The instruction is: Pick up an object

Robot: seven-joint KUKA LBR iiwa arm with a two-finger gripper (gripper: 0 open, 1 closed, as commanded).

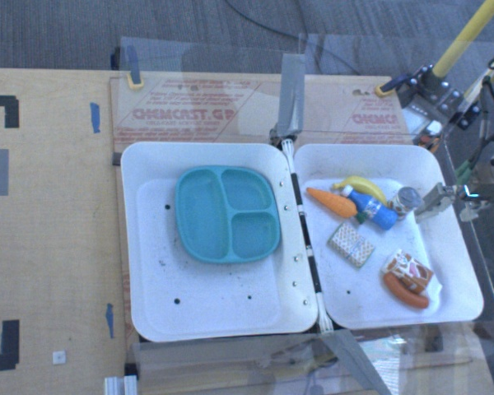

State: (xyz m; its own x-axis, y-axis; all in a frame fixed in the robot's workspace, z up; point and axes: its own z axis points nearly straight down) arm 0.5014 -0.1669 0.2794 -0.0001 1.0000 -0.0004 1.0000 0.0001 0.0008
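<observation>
We place the gripper [435, 202] at the right bin's [457, 257] right rim, low over its upper part; whether it is open or closed on anything we cannot tell. Just left of it lies a blue bottle with a grey cap [385, 211], touching a banana [361, 187] and a carrot [331, 202]. Below: a patterned block [351, 243], and near the lower right corner a sausage [405, 291] against a small printed box [408, 270]. The left bin [148, 303] holds a teal divided plate [228, 213], its compartments bare.

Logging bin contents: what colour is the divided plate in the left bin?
Teal-blue, plain; the divided plate shows best in the camera view.
</observation>
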